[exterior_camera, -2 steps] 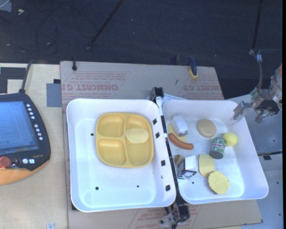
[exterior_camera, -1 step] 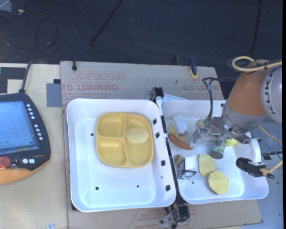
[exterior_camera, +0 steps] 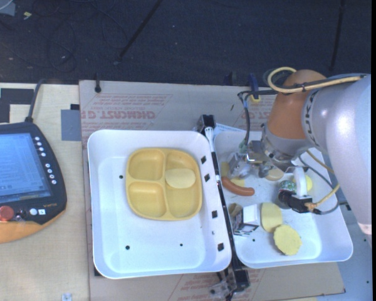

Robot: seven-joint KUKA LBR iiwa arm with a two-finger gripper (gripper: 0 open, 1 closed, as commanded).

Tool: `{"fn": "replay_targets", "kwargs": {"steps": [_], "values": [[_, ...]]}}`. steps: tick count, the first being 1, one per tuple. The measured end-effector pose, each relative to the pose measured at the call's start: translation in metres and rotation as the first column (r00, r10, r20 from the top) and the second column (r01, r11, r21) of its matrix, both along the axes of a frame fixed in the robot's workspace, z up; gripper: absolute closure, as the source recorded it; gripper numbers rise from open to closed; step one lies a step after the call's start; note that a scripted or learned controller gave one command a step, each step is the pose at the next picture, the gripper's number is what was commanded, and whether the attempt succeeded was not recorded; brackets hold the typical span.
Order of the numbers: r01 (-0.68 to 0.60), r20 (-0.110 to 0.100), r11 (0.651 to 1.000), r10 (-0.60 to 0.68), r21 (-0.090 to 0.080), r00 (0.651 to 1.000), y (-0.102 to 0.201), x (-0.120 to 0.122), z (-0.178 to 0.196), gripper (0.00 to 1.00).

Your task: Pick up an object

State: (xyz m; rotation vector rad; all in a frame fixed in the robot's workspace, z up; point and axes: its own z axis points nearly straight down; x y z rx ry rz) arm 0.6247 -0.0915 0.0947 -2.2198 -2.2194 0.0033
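Here my end effector (exterior_camera: 245, 163) hangs low in the right bin (exterior_camera: 338, 246), just above the hot dog (exterior_camera: 238, 187); its grip state I cannot tell.

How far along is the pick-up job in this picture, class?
Done: the gripper has reached down into the right bin, close above the sausage. In hand: nothing visibly lifted; the sausage and the yellow pieces lie on the bin floor. Left: grasping one object and raising it.

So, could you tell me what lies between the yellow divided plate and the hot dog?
In the camera view, the two bins' adjoining rims separate the plate from the hot dog.
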Motion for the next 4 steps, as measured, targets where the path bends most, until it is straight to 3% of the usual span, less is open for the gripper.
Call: {"fn": "replay_targets", "kwargs": {"steps": [1,2,3,4], "values": [[0.005,0.001,1.000,-0.005,0.001,1.000,-0.010,-0.108,-0.005,0.00],[0.002,0.008,1.000,-0.002,-0.002,1.000,0.008,-0.121,-0.005,0.00],[0.004,0.007,1.000,-0.004,0.006,1.000,0.010,-0.120,0.006,1.00],[-0.005,0.008,1.000,0.005,0.001,1.000,0.058,-0.104,0.097,1.00]]}}
